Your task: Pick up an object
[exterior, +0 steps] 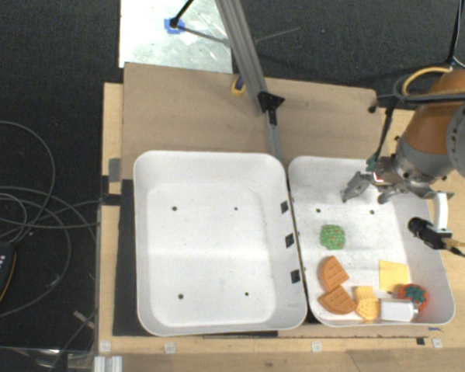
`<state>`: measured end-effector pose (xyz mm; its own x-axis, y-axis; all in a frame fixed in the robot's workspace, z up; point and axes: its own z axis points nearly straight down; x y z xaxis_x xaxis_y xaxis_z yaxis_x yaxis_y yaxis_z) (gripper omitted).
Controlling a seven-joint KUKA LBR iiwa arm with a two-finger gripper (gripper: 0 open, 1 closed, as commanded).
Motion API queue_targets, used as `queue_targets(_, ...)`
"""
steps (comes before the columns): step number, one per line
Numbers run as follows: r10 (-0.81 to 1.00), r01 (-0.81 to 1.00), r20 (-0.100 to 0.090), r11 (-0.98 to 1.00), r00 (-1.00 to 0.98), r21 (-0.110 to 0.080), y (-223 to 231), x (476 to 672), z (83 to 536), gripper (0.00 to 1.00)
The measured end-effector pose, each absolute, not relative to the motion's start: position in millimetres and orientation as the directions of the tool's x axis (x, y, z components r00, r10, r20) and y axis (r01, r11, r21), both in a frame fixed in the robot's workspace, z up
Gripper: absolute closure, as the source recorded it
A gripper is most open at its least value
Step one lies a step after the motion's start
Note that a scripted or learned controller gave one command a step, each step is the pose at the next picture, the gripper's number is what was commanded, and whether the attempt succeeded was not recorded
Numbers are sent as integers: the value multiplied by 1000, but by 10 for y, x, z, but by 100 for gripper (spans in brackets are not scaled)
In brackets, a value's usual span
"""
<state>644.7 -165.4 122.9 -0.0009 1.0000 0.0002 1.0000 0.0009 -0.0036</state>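
In the right shallow white bin [311, 178]:
Gripper [367, 190]: fingers spread apart, holding nothing.
Round green knobbly object [332, 236]: below the gripper, apart.

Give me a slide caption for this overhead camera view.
Gripper open above right bin, its toy food clustered near the front.

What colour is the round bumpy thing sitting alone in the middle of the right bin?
Green. The bumpy ball shows clearly in the camera view, apart from the other items.

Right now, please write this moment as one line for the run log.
grey two-finger gripper: open, holding nothing | position: above right white bin, far end | nearest: green round knobbly object | pick: not done
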Motion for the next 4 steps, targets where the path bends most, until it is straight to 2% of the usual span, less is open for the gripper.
queue_targets(1,1000,1000,0,1,-1,-1,-1648,6449,893,0)
queue_targets(2,1000,1000,-1,2,-2,4,-1651,6467,1029,100)
queue_targets(3,1000,1000,-2,4,-4,9,-1697,6571,1632,100)
queue_targets(4,1000,1000,-2,4,-4,8,-1663,6497,2204,100)
